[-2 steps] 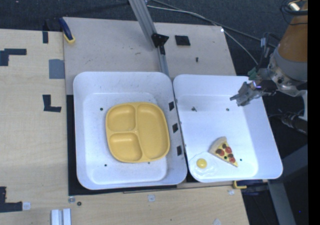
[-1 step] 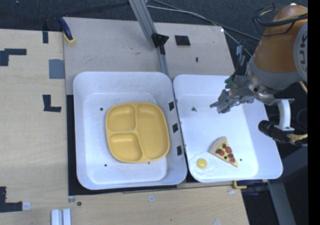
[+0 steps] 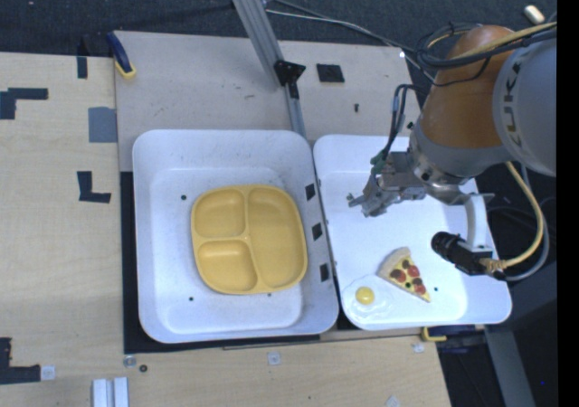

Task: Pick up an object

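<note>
A toy pizza slice [image 3: 405, 273] lies near the front of the right bin [image 3: 339, 165]. A toy fried egg [image 3: 366, 298] sits to its left, by the bin's front left corner. A yellow divided plate [image 3: 248, 238] rests in the middle of the left bin [image 3: 158, 215]. My gripper [image 3: 370, 201] hangs over the middle of the right bin, behind the pizza slice and apart from it. I see nothing between its fingers.
A slanted metal post [image 3: 258, 21] rises behind the bins, with its black foot near the right bin's back left corner. Cables and a black fitting [image 3: 457, 251] hang off the wrist over the right bin's right side.
</note>
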You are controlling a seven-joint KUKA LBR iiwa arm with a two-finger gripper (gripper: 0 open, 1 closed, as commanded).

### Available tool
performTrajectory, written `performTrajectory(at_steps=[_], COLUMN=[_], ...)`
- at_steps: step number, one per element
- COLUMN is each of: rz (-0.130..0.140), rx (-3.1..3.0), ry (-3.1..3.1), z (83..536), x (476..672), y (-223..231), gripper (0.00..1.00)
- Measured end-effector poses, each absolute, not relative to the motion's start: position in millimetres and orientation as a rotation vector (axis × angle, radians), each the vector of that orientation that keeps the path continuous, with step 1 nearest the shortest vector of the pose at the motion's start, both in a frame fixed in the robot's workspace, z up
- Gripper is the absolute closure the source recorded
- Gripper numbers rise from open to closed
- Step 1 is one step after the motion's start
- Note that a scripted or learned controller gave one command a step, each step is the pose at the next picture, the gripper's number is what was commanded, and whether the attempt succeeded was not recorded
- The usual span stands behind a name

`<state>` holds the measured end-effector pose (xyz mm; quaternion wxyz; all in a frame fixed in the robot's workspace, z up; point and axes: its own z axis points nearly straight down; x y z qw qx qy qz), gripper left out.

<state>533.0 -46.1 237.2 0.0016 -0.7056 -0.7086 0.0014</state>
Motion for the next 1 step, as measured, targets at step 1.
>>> performTrajectory(at_steps=[1], rz=[0.004], rx=[-2.214], ry=[-2.224], z=[234.4], x=[509.4], y=[-3.1], gripper=[1.00])
